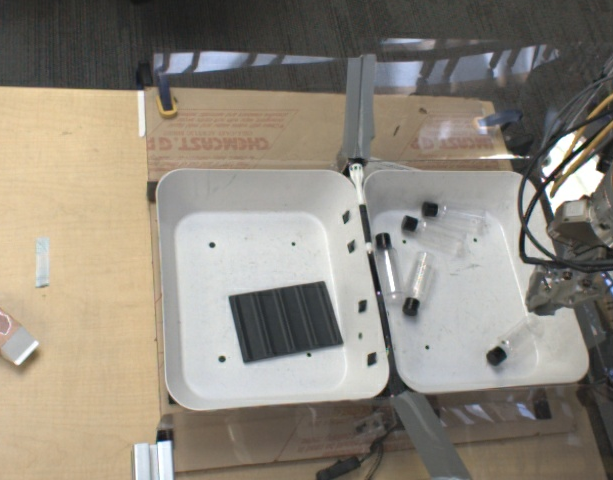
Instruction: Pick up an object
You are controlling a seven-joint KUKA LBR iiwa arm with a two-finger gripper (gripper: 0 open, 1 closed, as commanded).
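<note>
A ribbed black pad point(286, 321) is lying in the left bin point(186, 208); clear black-capped vials point(417, 282) are lying steeply upright, caps down-frame, in the right bin point(546, 373). The gripper's point(554, 293) state: cannot tell.

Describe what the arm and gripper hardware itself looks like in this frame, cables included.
At the camera view's right edge, the gripper is a small metallic grey assembly, blurred, beside the right bin's rim. Above it sits a pale boxy wrist block. Black cables loop around it, and yellowish lines run diagonally toward the upper right. No markings are legible.

Robot lab, white bins point(176, 268), cable bundle point(561, 158)
</note>
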